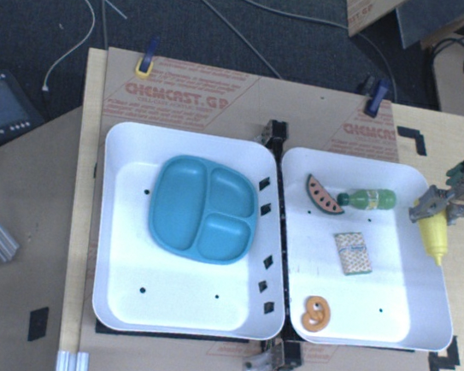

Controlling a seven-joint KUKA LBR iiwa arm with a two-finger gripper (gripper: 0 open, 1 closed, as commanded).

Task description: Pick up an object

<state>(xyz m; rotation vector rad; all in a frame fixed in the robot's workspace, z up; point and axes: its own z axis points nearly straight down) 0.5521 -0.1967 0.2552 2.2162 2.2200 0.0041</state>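
Note:
My gripper hangs over the right rim of the right bin, reaching in from the right edge. A yellow squeeze bottle hangs down between its grey fingers, nozzle pointing toward the front, so the gripper is shut on it. In the right bin lie a watermelon slice, a green bottle on its side, a small patterned packet and a pretzel.
A blue divided plate lies in the left bin. A black hinge strip runs between the two bins. Cables cross the dark floor behind the bench, and a clamp stands at the back edge.

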